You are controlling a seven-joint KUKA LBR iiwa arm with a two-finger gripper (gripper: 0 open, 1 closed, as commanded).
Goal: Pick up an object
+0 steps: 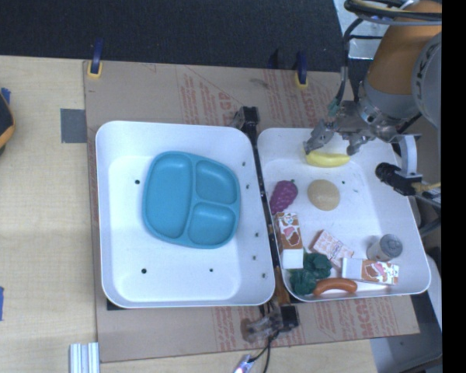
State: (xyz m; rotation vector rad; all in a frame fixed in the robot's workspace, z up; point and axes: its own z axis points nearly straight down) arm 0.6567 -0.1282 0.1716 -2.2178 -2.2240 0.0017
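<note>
The gripper [335, 141] hangs over the banana [328, 159] at the right bin's [416, 228] 12 o'clock, jaws spread wide and straddling it, nothing held. Judged step: the grasp; next it must sink and close squarely

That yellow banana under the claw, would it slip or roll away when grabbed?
The banana looks smooth and glossy, likely a plastic toy, so the gripper might slide off it. Its curved shape could let it rock or pivot when pinched. It lies near the right bin's far wall, which may stop it.
</note>
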